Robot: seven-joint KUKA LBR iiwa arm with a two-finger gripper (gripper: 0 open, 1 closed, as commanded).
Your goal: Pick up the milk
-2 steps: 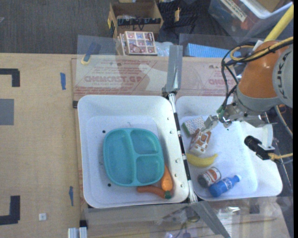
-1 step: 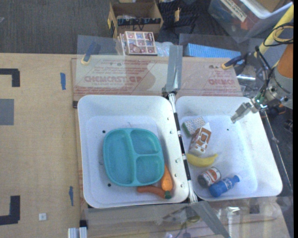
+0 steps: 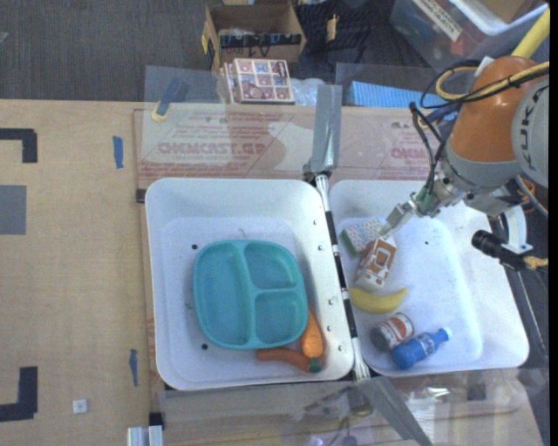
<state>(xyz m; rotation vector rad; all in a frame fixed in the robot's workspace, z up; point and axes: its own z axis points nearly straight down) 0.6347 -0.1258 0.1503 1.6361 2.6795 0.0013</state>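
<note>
Nearest the camera, in the right bin (image 3: 497, 344): blue bottle (image 3: 419, 348) with white cap, lying on its side; just beside it, a red-and-white can (image 3: 393, 329), label unreadable; above these, a yellow banana (image 3: 377, 300).

In the left bin (image 3: 166, 287): teal divided plate (image 3: 252, 293) with three compartments; at its lower right edge, an orange carrot (image 3: 312, 337) and a red pepper (image 3: 282, 355), touching each other.

Mid-field, right bin: milk carton (image 3: 377, 264), brown and white, lying tilted just above the banana; print too small to read; beside its upper left, a green-and-white packet (image 3: 359, 235).

Gripper (image 3: 399, 217) just above the milk carton's upper end, slanting down from the right; jaw opening not determinable; carton not seen between the fingers. Behind it, orange band (image 3: 493, 109) on the grey arm, with partial lettering "KU" at the right edge.

Farther back: cardboard sheet (image 3: 222, 150) printed "OKNCAST.GT" or similar, reversed and faint; blue tape strips on tan bench (image 3: 65, 287); black corner marks at left.

Farthest: patterned box (image 3: 259, 80), open cardboard carton (image 3: 253, 26), grey carpet floor.
</note>
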